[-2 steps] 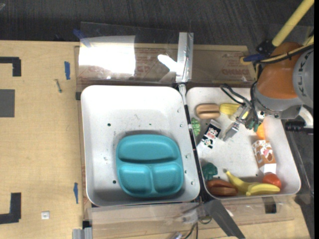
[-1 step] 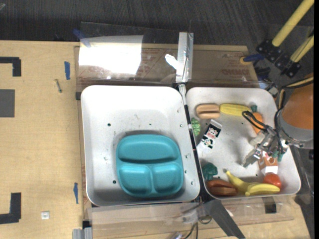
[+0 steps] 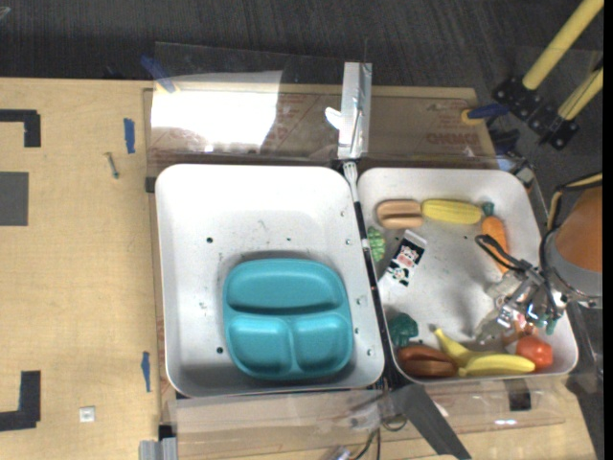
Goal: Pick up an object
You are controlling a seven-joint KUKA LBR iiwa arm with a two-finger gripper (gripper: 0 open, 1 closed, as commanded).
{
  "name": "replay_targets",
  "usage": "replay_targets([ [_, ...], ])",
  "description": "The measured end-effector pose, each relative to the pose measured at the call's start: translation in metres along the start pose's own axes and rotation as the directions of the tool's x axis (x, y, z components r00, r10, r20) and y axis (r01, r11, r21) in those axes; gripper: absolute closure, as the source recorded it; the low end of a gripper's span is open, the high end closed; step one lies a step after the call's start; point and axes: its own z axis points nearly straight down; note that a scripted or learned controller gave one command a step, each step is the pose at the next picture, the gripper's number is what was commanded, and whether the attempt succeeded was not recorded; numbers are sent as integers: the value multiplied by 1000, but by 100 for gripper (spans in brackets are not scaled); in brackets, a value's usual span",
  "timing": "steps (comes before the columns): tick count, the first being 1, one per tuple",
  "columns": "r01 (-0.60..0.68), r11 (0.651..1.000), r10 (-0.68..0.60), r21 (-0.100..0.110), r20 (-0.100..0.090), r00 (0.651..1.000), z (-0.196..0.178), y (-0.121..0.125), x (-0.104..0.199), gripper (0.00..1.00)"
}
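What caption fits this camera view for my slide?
Robot gripper hovers low over toy food in the right bin; a teal tray sits in the left bin.

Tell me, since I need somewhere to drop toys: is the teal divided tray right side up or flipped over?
Right side up: the teal tray in the left bin shows three recessed compartments facing the camera.

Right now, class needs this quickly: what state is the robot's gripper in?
Gripper: cannot be told; it sits low in the right bin, beside the banana and tomato.
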Motion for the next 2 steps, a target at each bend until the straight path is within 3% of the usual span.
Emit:
replay_targets([
  [1,84,996,-84,6,5,996,2,103,-46,0],
  [2,102,994,-100,42,-49,994,1,140,-95,0],
])
